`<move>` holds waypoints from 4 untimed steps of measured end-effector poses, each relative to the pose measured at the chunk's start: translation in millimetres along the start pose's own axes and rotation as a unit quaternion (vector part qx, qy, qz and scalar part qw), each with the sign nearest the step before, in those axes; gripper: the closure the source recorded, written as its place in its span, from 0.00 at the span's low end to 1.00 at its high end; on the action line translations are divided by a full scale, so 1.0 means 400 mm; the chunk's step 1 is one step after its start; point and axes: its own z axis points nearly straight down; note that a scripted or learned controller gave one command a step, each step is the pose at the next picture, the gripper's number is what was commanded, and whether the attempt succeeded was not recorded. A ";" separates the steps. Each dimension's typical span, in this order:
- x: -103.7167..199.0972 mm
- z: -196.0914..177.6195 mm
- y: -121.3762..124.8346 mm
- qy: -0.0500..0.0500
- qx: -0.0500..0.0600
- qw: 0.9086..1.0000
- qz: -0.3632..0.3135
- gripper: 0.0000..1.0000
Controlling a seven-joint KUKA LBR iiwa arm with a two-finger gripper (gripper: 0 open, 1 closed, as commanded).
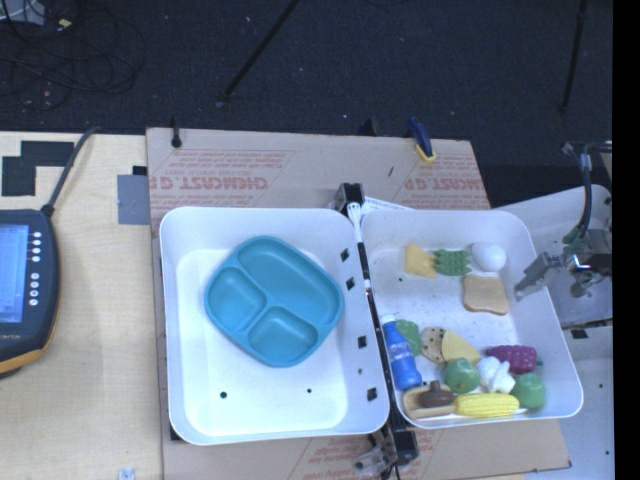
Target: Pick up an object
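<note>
The right white bin (540, 320) holds several toy foods. At its back lie a yellow block (419, 261), a green piece (452, 261) and a white egg (489, 257), with a toast slice (486, 294) just in front. Toward the front are a blue bottle (402, 356), a spotted cookie (433, 342), purple grapes (511, 356), a green pepper (461, 375) and a corn cob (487, 405). My gripper (556, 271) hangs over the bin's right rim, right of the toast and apart from every item.
The left white bin (190, 368) carries a blue divided plate (273, 299). A black divider (362, 298) runs between the bins. A handheld control pad (20, 283) rests on the bench at far left. Cardboard (300, 173) lies under both bins.
</note>
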 end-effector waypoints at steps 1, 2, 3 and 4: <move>0.036 0.335 0.092 0.003 0.007 1.000 -0.002 0.00; 0.155 0.502 0.298 0.001 -0.002 1.000 -0.003 0.00; 0.178 0.494 0.347 0.001 0.000 1.000 -0.001 0.00; 0.176 0.454 0.354 0.000 -0.004 1.000 -0.002 1.00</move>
